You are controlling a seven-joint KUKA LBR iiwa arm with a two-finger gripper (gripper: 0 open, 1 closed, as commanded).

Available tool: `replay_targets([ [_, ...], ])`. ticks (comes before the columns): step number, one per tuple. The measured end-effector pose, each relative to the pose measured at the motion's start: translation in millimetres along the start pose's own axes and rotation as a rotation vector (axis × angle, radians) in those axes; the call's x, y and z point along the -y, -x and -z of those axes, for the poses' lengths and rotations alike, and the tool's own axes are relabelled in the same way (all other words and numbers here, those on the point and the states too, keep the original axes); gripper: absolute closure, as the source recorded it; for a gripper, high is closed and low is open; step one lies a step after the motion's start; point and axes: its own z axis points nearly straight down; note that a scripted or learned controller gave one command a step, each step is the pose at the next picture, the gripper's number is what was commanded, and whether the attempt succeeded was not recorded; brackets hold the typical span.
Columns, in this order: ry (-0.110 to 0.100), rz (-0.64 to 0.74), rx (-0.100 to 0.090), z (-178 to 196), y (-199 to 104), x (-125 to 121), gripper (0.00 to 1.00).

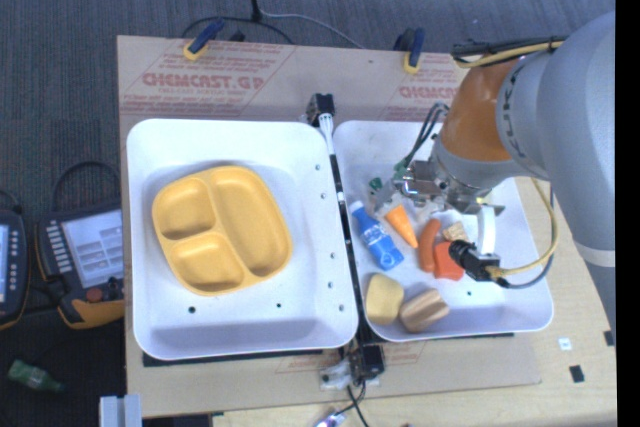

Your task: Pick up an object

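Note:
The right bin (520, 310) holds several small toy foods. A blue bottle-shaped piece (375, 237) lies near its left wall, with an orange carrot-like cone (402, 223) beside it. A red-orange piece (432, 247) sits just right of the cone. At the front lie a tan lump (383, 297) and a brown roll (424, 308). A tiny green item (376, 184) rests further back. My gripper (435, 197) hangs low over the middle of this bin, right above the cone and the red-orange piece, under the orange wrist band (480, 120). I see nothing held in it.
The left bin (160, 320) carries a yellow divided plate (220, 227). A black rail (340, 205) separates the two bins. Yellow and black cables (520, 265) loop from the wrist over the right bin's right side. Clamps (410, 55) hold the board's far edge.

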Motion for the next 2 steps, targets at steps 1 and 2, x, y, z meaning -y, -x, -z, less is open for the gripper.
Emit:
replay_targets([
  [1, -0.002, 0.000, 0.000, 9, 0, 1, 1.00],
  [2, 0.000, -0.025, 0.000, 128, -66, 59, 1.00],
])
